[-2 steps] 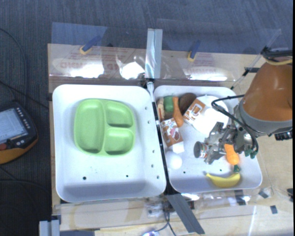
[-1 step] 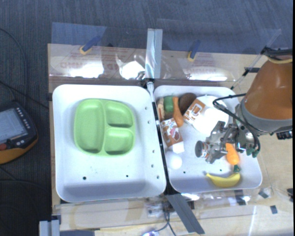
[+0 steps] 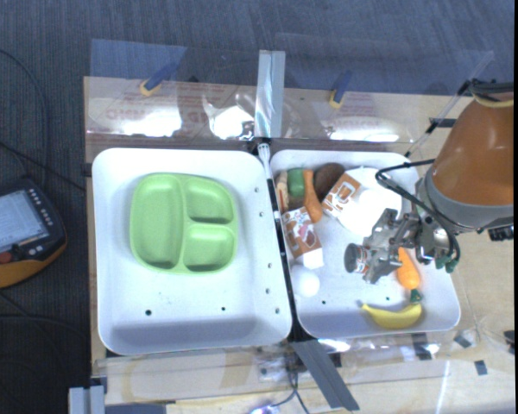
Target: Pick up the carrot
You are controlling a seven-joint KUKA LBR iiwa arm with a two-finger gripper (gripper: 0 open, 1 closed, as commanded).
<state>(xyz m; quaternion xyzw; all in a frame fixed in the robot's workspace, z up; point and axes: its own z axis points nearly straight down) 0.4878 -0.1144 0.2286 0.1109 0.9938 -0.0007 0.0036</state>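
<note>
The carrot [image 3: 407, 271] is short and orange with a green stem end, and it lies in the right bin [image 3: 440, 313] near its right wall, pointing toward the front. My gripper [image 3: 376, 260] hangs low over the bin's middle right, its grey metal body just left of the carrot and touching or nearly touching it. The carrot rests on the bin floor beside the gripper rather than being lifted.
A yellow banana [image 3: 390, 316] lies just in front of the carrot. A white egg [image 3: 309, 284], a brown packet [image 3: 300, 233], a white carton [image 3: 340, 197] and an orange-and-green toy [image 3: 311, 198] crowd the right bin's left and back. A green divided plate [image 3: 183, 222] sits in the left bin [image 3: 121, 317].
</note>
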